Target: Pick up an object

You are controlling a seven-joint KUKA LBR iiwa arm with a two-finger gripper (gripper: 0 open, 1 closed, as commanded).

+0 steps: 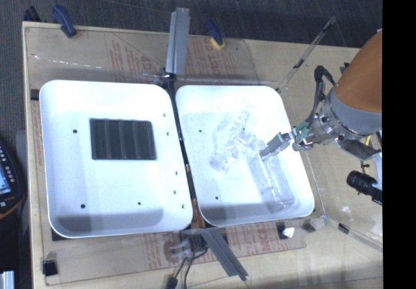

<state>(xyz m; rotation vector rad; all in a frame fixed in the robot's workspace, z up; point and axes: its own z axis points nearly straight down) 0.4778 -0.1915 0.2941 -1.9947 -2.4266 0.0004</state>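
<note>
Task at an early stage: the gripper [274, 146] hangs over the right bin [195, 151], finger spacing impossible to tell, beside clear plastic objects [235, 141] lying on the bin floor, none lifted, so the grasp and the lift are judged outstanding.

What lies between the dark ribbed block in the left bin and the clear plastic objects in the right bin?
In the camera view, between the dark ribbed block and the clear plastic objects: bare white bin floor and the two bins' adjoining rims.
</note>
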